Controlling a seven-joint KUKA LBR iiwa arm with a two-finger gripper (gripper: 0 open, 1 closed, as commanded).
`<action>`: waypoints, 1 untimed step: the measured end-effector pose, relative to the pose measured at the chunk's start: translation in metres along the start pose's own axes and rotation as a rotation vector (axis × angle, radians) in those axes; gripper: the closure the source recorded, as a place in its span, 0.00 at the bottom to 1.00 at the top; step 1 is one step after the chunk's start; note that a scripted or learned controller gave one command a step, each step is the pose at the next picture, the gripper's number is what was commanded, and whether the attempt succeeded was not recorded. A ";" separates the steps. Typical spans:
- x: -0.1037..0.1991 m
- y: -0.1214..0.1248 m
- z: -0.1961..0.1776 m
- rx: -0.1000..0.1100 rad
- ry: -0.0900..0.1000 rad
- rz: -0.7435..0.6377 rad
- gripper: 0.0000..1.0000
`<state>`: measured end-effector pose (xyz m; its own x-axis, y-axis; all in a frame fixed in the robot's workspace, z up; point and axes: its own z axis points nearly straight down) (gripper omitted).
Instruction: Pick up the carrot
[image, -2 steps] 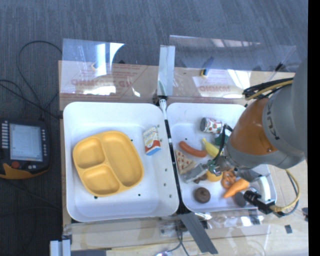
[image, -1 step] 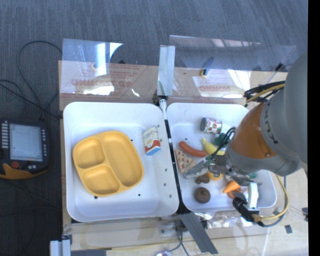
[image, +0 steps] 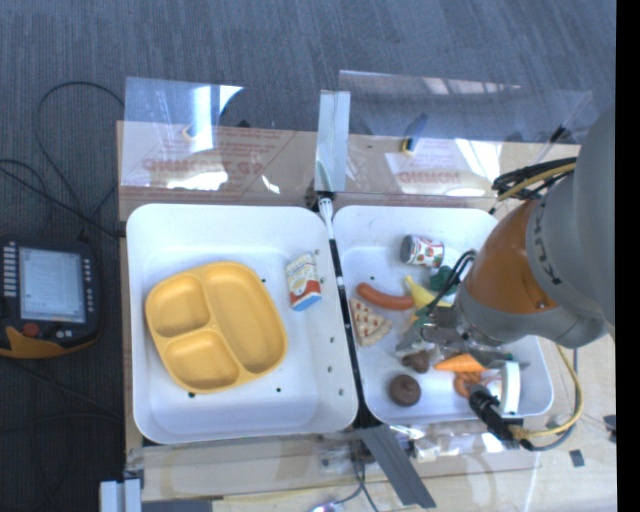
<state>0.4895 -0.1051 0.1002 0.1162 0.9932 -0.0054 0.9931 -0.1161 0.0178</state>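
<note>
The carrot (image: 461, 364) lies in the right bin (image: 380, 255), near its front right. It is orange, with its tip pointing left, and partly covered by the arm's wrist. My gripper (image: 432, 342) hangs low over the bin just left of the carrot and above it in the view, close to or touching its tip. The grey wrist and orange band (image: 505, 275) hide much of the gripper. I cannot tell whether the carrot is between its fingers.
The right bin also holds a small can (image: 423, 250), a sausage (image: 383, 295), a pizza slice (image: 368, 323), a yellow piece (image: 420, 292) and a brown donut (image: 404, 389). The left bin (image: 150, 230) holds a yellow divided plate (image: 215, 325) and a small carton (image: 303, 280).
</note>
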 end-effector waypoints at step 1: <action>-0.066 0.020 -0.008 0.020 0.005 -0.154 1.00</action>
